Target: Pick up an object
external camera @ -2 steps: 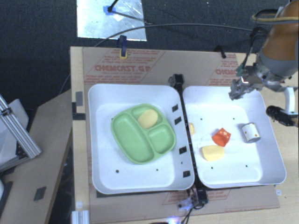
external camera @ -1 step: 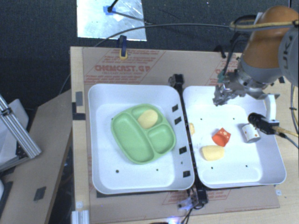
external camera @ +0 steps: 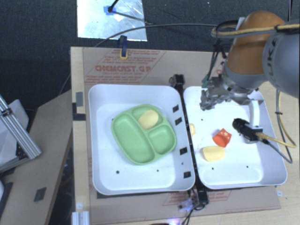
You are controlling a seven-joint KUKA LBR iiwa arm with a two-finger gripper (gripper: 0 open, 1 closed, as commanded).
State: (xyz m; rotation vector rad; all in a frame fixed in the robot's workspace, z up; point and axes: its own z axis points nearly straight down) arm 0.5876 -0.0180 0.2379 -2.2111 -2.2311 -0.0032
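Biggest risk imo: the gripper point(external camera: 206, 103) hangs over bare floor at the back-left of the right bin point(external camera: 234, 183), and I honestly can't tell from this angle whether it's open or closed. The grabbable stuff sits nearer the front: a red piece point(external camera: 222, 138) and a yellow lump point(external camera: 213, 153) just beside each other. Come down between them and it probably shoves one away. A tiny yellow bit point(external camera: 192, 129) hugs that bin's left wall, too tight for a clean grab I'd guess. The left bin point(external camera: 117, 184) holds a green divided plate point(external camera: 136, 146) with another yellow piece point(external camera: 149, 119) in its back compartment, where the ridges would get in the way.
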